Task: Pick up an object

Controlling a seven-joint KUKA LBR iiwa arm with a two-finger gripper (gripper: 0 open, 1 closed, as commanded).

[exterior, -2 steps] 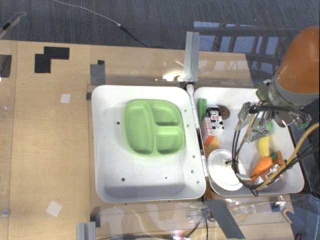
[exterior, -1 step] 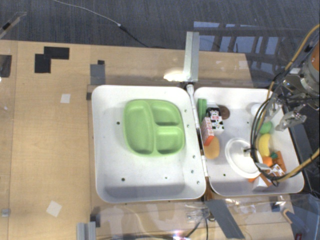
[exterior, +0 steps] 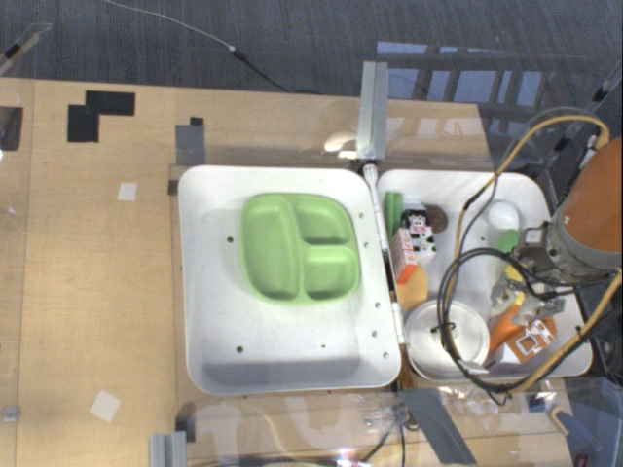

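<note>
Reaching stage, by the look of it: arm (exterior: pixel 589 212) low over right bin (exterior: pixel 458 185), above clutter near orange piece (exterior: pixel 506 331) at near right. Jaw state: cannot tell. Next call: settling squarely on one item before lifting.

Lighting: bright, even, overhead. Glare: white hotspot on the bench (exterior: pixel 88 290) at twelve o'clock of the left bin (exterior: pixel 209 261); sheen along its six o'clock edge. Shadows: soft, short. Focus: sharp centrally, mildly soft toward the corners.
</note>
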